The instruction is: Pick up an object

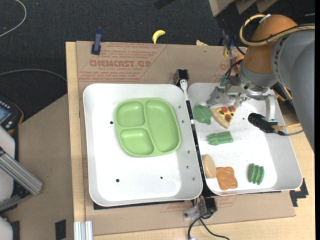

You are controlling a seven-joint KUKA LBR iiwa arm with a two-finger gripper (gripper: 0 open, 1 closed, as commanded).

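Observation:
My gripper (226, 98) hangs low over the far end of the right bin (285, 159), under the arm's orange band. Just below it lies a pizza slice (224, 115) with red toppings. A dark green leafy piece (202, 114) sits to the left of the slice, by the bin's wall. Nearer the middle rests a green pickle-like piece (220, 138). At the near end lie a pale beige piece (208, 165), an orange-brown piece (226, 178) and a bunch of green beans (255, 174). Nothing can be seen held in the gripper.
The left bin (102, 174) holds a light green divided plate (147, 126). A yellow banana-like toy (158, 35) lies on the dark floor beyond the cardboard. A blue clamp (96, 42) grips the cardboard's far left edge.

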